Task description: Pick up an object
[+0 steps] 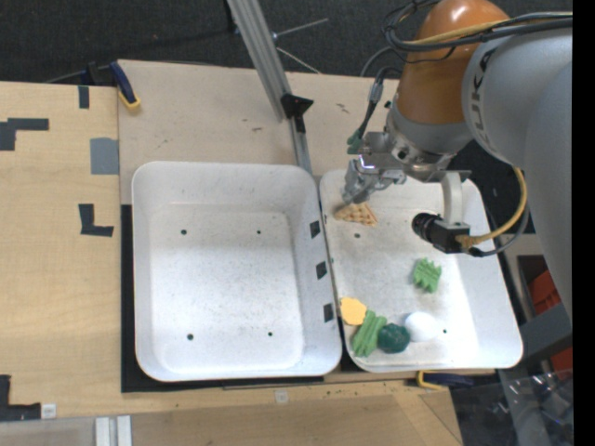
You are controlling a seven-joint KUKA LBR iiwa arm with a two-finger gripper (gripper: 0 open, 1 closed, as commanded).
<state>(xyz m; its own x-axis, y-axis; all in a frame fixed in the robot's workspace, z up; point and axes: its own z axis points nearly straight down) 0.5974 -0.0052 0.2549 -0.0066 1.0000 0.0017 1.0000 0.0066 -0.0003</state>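
My gripper [357, 193] hangs low over the far left part of the right bin [483, 342], directly above a tan waffle-like piece [356, 215] and close to or touching its far edge. Nothing can be seen between its tips. Further toward the front of the same bin lie a light green ridged piece [427, 274], a yellow piece [352, 310], a green bean-like piece [368, 333], a dark green round piece [393, 338] and a white egg-like piece [421, 324].
The left bin [223, 268] stands next to the right one, a black-clipped divider [321, 249] between them. A slanted metal rod [265, 59] rises behind the bins. A black cylinder [439, 232] on the arm hangs over the right bin.
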